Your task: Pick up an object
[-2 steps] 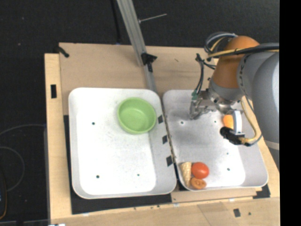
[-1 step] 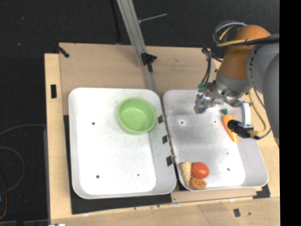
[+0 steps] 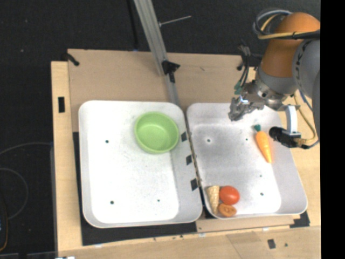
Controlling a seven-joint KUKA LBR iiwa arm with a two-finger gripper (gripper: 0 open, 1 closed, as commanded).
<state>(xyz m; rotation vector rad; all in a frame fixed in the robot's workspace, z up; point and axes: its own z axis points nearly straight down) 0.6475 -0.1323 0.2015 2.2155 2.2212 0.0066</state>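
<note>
My gripper (image 3: 236, 112) hangs over the far edge of the right bin (image 3: 237, 161), near its back middle, with nothing seen between its fingers. An orange carrot with a green tip (image 3: 263, 144) lies in the right bin, to the right of and nearer than the gripper. At the right bin's near left corner sit a red tomato (image 3: 229, 195), a pale cone-shaped piece (image 3: 214, 195) and a small orange-brown piece (image 3: 227, 210). A green bowl (image 3: 156, 133) rests in the left bin (image 3: 118, 193) toward its far right.
A grey metal post (image 3: 153, 36) slants up from between the bins at the back. Brown board surrounds both bins, and the divider between them runs near the middle of the view.
</note>
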